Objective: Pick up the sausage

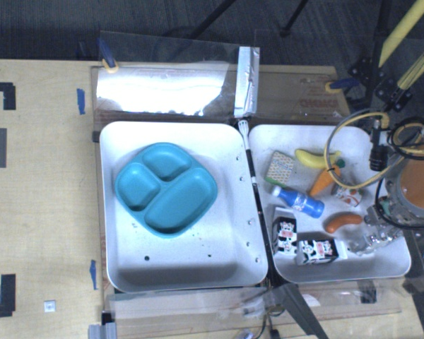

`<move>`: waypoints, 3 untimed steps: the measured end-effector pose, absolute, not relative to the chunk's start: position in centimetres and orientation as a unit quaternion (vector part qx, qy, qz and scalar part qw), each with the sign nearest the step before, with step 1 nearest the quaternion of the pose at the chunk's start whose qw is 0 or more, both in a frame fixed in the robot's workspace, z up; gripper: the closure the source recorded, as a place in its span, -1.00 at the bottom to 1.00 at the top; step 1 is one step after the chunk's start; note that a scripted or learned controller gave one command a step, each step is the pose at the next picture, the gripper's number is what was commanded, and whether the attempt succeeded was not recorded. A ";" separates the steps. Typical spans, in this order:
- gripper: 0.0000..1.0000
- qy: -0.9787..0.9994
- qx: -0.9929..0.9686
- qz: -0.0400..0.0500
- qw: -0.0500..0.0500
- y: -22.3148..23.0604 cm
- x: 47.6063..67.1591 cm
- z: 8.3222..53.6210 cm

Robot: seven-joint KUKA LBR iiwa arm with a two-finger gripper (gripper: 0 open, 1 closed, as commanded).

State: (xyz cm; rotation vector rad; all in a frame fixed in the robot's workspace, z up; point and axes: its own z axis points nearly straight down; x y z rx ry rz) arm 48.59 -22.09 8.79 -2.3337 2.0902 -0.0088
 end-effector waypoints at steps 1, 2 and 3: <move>1.00 0.482 -0.876 -0.002 0.003 -21.3 48.2 8.7; 1.00 0.388 -0.922 -0.002 0.000 -20.5 48.1 8.7; 1.00 0.203 -0.979 0.000 0.001 -20.4 48.8 8.7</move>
